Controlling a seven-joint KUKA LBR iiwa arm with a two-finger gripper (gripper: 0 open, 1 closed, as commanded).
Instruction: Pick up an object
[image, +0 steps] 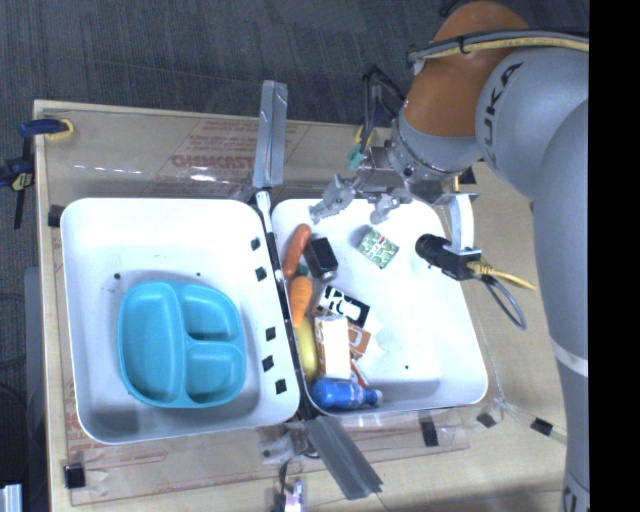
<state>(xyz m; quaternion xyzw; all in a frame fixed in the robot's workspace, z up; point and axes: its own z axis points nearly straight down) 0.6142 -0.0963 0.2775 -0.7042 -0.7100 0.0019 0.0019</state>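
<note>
Open jaws (357, 205) hover above the cluttered right bin (455, 330).

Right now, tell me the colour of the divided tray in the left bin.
Light blue; the divided tray shows plainly in the camera view.

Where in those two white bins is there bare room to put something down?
Right bin: bare floor right of the blue bottle and below the green packet; its left wall is crowded with carrots and boxes. Left bin: free strip around the blue tray.
</note>
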